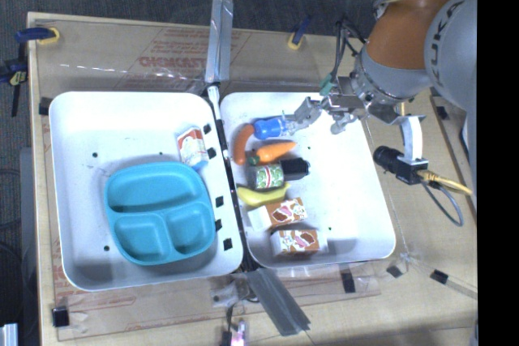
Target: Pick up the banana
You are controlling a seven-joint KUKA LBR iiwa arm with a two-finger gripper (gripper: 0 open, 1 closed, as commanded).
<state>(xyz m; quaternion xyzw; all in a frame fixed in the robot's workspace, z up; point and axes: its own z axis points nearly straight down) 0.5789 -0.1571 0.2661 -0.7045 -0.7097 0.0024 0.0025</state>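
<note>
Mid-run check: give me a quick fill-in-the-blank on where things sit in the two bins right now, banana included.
1. The banana lies in the ____ bin, close to the divider between the bins.
2. The blue tray sits in the ____ bin.
3. The tool hangs over the right bin, next to the ____ bottle at the bin's far end.
4. The tray has ____ compartments.

Missing words: right; left; blue; three
</note>
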